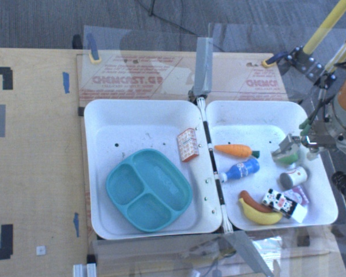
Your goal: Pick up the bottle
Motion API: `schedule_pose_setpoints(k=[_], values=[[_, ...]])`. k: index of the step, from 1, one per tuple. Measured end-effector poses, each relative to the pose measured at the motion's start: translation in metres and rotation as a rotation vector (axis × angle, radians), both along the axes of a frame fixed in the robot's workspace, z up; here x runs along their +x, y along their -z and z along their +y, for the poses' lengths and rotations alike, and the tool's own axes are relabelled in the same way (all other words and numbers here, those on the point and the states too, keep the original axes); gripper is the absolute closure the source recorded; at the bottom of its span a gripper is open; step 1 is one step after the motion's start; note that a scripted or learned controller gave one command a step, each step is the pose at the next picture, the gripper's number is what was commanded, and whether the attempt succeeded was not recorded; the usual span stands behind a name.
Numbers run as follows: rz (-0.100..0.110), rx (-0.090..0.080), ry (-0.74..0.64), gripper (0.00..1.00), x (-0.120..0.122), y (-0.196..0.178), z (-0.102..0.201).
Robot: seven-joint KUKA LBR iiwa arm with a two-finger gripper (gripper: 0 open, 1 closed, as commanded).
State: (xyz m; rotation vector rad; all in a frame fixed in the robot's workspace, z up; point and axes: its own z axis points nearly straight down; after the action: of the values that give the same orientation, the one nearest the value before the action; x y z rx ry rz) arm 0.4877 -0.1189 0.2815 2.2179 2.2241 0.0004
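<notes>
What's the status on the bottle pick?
Gripper over right bin's right side, nothing held. Bottle lying at bin's left, untouched. Carrot close beside it.

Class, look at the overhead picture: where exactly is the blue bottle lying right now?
The blue bottle lies on its side in the right bin, near the divider between the bins, just below the carrot and above the banana.

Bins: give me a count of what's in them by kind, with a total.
Plate: 1
Carton: 1
Carrot: 1
Bottle: 1
Banana: 1
Sausage: 1
Can: 1
Black-and-white box: 1
Total: 8
</notes>
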Motion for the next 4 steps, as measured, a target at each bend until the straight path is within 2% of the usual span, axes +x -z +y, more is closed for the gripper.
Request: schedule_pose_setpoints(k=[1,2,3,4], values=[[0.002,0.001,0.012,0.00,0.015,0.142,0.025],[-0.007,0.000,0.052,0.00,0.047,0.193,0.022],[-0.008,-0.001,0.142,0.00,0.104,0.193,0.008],[-0.011,-0.005,0.146,1.00,0.105,0.182,0.005]])
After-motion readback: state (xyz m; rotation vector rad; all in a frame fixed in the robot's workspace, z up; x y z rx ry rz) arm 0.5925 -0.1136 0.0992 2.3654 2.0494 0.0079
